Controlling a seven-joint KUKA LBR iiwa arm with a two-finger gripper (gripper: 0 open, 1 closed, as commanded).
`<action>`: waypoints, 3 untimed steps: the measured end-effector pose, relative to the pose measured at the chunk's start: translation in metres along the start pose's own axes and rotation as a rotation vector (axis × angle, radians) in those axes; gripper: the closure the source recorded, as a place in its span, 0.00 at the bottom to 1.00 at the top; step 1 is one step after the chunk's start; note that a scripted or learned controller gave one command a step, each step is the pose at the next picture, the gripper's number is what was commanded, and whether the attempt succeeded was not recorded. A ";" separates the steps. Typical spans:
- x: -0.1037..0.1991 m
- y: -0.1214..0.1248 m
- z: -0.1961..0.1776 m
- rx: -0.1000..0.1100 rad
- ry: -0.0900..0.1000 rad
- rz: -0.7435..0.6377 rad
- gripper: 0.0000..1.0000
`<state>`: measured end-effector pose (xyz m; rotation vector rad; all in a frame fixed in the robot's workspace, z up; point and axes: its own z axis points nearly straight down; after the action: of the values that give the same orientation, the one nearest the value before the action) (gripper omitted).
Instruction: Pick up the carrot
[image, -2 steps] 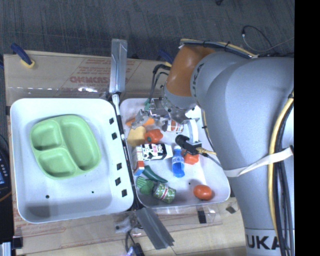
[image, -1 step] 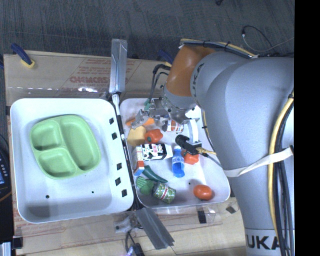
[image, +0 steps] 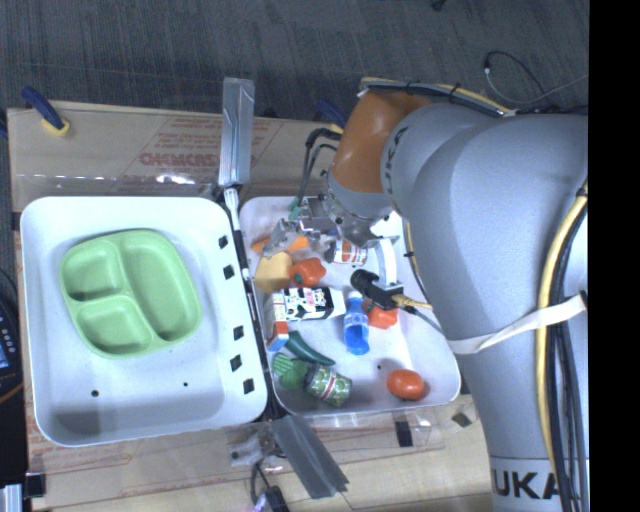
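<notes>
Working from the near end of the right bin (image: 440, 395): there's a green can (image: 322, 381) lying on its side, a red tomato-looking thing (image: 405, 383) to its right, then a blue bottle (image: 355, 327) and a small black-and-white carton (image: 305, 302). It's all packed pretty tight.

The carrot (image: 262, 242), as far as I can make out, is the thin orange sliver at the far-left corner of that bin. It sits just beside the divider wall, with a yellow block (image: 273, 268) right on its near side. Its long axis looks to slant from near-left up to far-right. It's too small to say which end is the tip.

The gripper (image: 300, 226) hangs just right of it, low over the clutter. I honestly can't tell whether it's open or shut, and I see nothing in it.

For the grab, I'd shift left and turn the wrist so the close goes across that slant, not along it. Then come straight down, minding the wall and the yellow block, since there's little room either side.

The green tray (image: 125, 290) in the left bin (image: 45, 225) is well out of the way.
</notes>
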<state>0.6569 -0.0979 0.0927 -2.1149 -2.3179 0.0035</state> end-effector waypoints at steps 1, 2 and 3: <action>0.000 0.000 0.000 0.000 0.000 0.000 0.00; 0.000 0.000 0.000 0.000 0.000 0.000 0.00; 0.000 0.000 0.000 0.000 0.000 0.000 0.00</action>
<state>0.6569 -0.0979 0.0927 -2.1150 -2.3179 0.0035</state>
